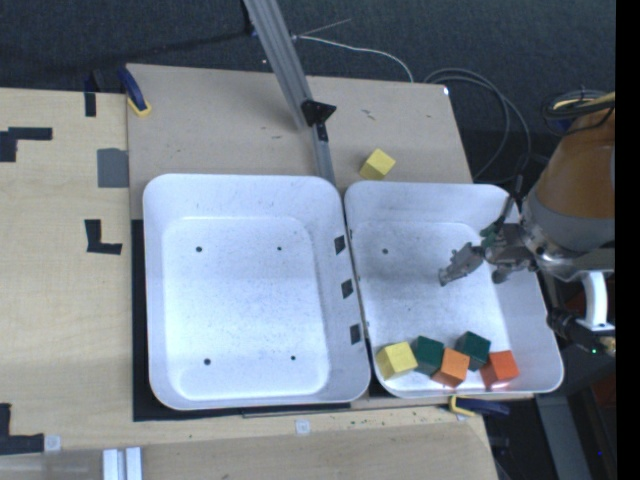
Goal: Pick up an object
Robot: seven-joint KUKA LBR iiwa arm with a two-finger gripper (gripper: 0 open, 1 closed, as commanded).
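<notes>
Hidden or unclear: the arm [575,183] is cut off at the right side of the view, so little beyond its orange band and grey wrist shows; the gripper [462,265] is small and blurred, and whether its jaws stand wide or narrow cannot be told.
Gripper: hangs over the middle of the right bin [520,318], pointing toward the left; nothing is seen held in it.
Blocks in the right bin: a cluster along the near wall, made up of a yellow block [397,357], a dark green block [428,352], an orange block [453,367], a second dark green block [474,347] and a red-orange block [499,368].
Cluster relative to gripper: nearer the camera than the gripper and apart from it, with bare bin floor between; the blocks touch or nearly touch one another.
Stray block: a yellow cube [377,164] lies on the bench [200,118], just beyond the far rim of the right bin.
Left bin [160,268]: white, side by side with the right one.
Pole: a grey metal pole [280,48] slants down from the top to the seam between the bins.
</notes>
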